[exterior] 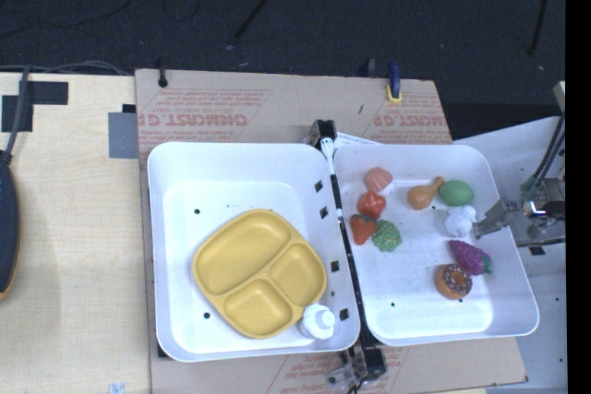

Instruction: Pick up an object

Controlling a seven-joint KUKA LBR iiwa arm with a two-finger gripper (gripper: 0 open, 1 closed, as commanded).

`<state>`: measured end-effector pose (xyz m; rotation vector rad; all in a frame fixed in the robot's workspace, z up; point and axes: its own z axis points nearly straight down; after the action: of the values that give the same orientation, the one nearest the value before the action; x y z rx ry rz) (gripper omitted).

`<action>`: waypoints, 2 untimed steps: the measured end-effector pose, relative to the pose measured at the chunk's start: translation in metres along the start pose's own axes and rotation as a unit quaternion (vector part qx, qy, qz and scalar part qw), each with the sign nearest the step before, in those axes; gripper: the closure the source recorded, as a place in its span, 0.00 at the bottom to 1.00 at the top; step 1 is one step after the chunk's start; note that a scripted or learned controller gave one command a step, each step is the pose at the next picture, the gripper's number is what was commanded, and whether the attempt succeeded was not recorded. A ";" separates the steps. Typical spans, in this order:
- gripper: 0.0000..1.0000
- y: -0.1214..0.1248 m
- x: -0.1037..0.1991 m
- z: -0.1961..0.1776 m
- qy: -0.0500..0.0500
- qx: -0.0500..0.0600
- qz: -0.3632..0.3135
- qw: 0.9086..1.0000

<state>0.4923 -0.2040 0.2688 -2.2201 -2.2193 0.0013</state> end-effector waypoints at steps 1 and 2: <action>0.00 -0.017 0.019 0.187 0.000 0.001 -0.001 1.000; 1.00 -0.017 0.015 0.170 0.000 -0.001 0.004 1.000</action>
<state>0.4752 -0.1890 0.0989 -2.2303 -2.2109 0.0003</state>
